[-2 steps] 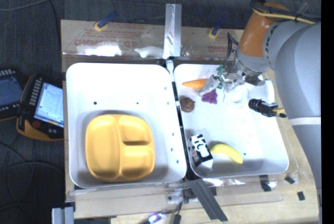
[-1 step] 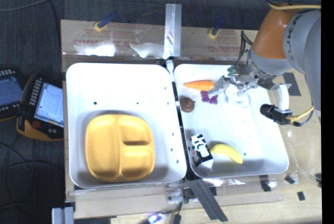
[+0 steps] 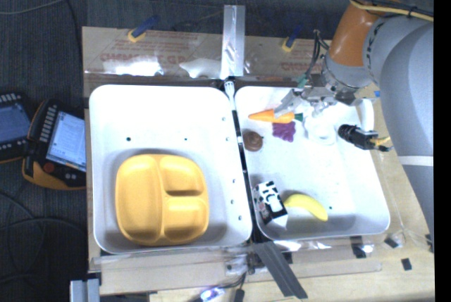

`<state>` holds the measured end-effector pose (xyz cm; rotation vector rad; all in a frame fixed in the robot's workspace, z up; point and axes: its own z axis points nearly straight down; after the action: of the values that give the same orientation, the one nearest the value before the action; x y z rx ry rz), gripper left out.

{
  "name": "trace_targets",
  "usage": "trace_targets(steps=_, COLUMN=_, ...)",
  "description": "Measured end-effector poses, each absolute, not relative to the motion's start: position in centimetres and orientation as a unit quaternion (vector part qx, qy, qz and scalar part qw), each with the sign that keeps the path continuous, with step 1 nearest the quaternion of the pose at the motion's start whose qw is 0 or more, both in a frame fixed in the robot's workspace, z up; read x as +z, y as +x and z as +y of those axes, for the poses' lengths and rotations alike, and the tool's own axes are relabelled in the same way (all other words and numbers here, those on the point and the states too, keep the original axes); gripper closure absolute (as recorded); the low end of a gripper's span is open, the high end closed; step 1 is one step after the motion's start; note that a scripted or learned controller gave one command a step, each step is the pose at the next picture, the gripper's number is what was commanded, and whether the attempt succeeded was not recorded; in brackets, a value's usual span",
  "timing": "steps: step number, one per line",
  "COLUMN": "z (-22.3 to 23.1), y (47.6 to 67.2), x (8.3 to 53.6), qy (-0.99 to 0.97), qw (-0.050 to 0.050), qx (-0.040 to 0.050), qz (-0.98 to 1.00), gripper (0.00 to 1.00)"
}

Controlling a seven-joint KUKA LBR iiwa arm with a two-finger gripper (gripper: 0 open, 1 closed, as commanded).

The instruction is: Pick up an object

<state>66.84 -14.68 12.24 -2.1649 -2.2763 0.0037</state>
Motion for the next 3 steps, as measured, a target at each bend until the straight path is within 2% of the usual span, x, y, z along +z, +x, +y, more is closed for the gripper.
trace_targets(steps=1, z=-15.2, y=65.5, x=9.1, qy=-0.655, qw=-0.006, qx=-0.0009, qz=-0.755, gripper=0.0)
trace_targets(steps=2, z=-11.2, y=66.3, x=10.9, qy=-0.722, qw=0.001, qx=0.0028, qz=-0.692, gripper=0.0)
trace_targets(steps=3, z=-15.6, y=66.6, x=8.7, qy=-0.698, qw=0.008, qx=0.0054, qz=-0.716, gripper=0.0)
